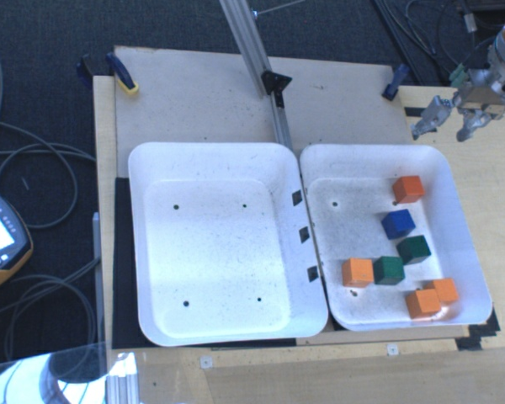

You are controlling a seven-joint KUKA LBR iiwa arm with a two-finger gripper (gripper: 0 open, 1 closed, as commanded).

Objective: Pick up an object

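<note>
Blocks point(399, 223) lie scattered in right bin point(328, 301), none elongated; gripper point(449, 123) open above.

**Gripper above the far right corner**

The gripper point(449, 121) hangs spread and holding nothing beyond the right bin point(463, 209). Inside lie four orange blocks point(358, 272), a blue block point(398, 224) and two green blocks point(414, 248). The left bin point(143, 175) adjoins it.

A robotics lab: plywood bench point(194, 99), clamps point(122, 74), loose cables point(34, 167) on dark carpet point(34, 23)
</note>
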